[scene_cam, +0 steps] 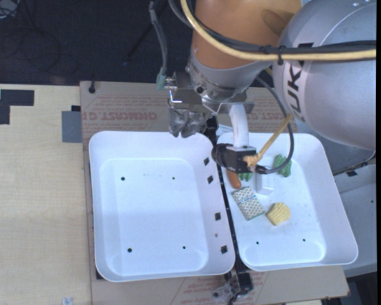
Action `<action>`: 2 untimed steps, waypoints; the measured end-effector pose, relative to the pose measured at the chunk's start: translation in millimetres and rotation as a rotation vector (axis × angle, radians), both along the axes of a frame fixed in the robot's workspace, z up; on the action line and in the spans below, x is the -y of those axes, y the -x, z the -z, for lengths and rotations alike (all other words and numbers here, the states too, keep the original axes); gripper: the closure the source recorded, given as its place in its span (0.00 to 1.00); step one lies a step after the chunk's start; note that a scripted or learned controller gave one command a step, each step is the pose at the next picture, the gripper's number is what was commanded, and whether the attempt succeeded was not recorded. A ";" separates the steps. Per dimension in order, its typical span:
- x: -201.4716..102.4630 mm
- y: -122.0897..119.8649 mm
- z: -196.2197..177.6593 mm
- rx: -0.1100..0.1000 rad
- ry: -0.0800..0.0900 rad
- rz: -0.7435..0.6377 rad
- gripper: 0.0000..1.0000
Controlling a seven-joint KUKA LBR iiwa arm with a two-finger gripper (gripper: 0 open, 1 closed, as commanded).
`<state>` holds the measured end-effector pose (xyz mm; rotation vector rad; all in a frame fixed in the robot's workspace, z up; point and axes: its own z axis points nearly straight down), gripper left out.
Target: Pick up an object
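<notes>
Though not yet down among the things, step in hand: approach, ahead of any grasp, as judged.
Gripper [185,127]: hanging over the far rims where both bins meet, above the back right corner of the left bin [108,170].
Grip state: cannot tell whether released or clenched; nothing seen held.
Right bin [330,202]: home of all four candidates.
Checked pouch [248,203]: flat on the floor, mid-bin, near the dividing wall [223,208].
Yellow piece [278,213]: just beside the pouch on its right, contact unclear.
Orange piece [233,178]: close against the dividing wall, just beyond the pouch, partly hidden by robot hardware.
Green piece [281,164]: toward the far side, apart from the rest.
Next move, as a judgement: shift right across the dividing wall, centre over one piece, descend, close, lift.
Likeliest target: yellow piece, for the bare floor on its right and near sides.
Edges: orange piece and pouch hemmed by the dividing wall, little room for a grip on that side.
Open room: broad bare floor across the near half of the right bin; plenty for a straight descent and lift.
</notes>
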<state>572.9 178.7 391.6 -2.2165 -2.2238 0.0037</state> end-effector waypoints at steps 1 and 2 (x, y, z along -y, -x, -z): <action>-34.9 -25.1 -78.1 0.008 -0.003 0.000 1.00; -10.9 -49.4 -140.8 0.006 0.000 0.005 1.00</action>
